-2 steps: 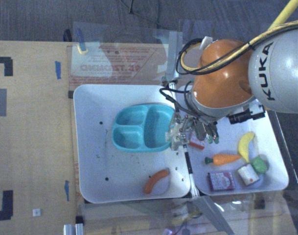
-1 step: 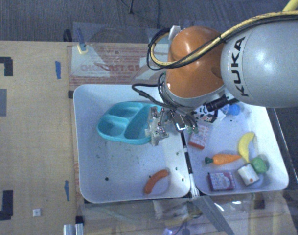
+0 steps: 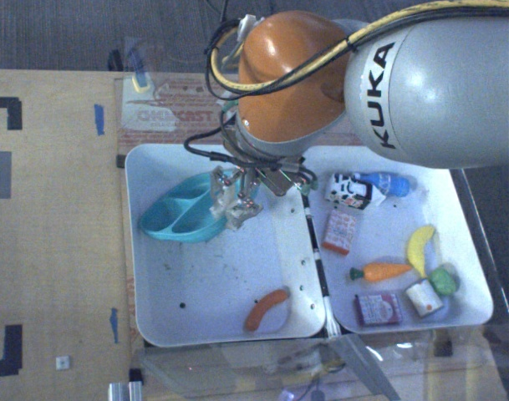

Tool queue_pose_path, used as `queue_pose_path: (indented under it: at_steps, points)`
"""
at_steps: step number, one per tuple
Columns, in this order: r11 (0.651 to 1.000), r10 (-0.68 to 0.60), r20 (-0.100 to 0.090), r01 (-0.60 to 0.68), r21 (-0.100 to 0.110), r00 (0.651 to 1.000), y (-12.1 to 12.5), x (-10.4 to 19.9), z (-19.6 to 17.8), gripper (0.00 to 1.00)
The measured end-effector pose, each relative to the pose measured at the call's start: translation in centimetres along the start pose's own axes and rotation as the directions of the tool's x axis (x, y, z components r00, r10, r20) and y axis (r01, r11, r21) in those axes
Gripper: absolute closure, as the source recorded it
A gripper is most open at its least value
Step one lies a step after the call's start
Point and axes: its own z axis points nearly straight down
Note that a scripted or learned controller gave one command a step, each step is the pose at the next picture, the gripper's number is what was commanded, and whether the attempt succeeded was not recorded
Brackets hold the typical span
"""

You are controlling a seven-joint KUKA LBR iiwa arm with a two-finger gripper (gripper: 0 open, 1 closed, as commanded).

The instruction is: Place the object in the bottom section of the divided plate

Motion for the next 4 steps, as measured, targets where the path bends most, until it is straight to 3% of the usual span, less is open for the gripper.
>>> queue_pose_path:
  at_steps: [1, 2, 3, 4]
  points:
    - [0.972, -0.233, -0.005, 0.233, -0.003, 0.972, -3.9, -1.2, -1.1, 1.00]
    - [0.867, -0.498, -0.001, 0.498, -0.002, 0.867, -1.0, 5.2, 8.9, 1.00]
    - [0.882, -0.472, -0.001, 0.472, 0.000, 0.882, 1.0, 10.3, 12.9, 1.00]
    - [0.880, -0.475, 0.007, 0.475, 0.001, 0.880, 1.3, 10.0, 12.8, 0.00]
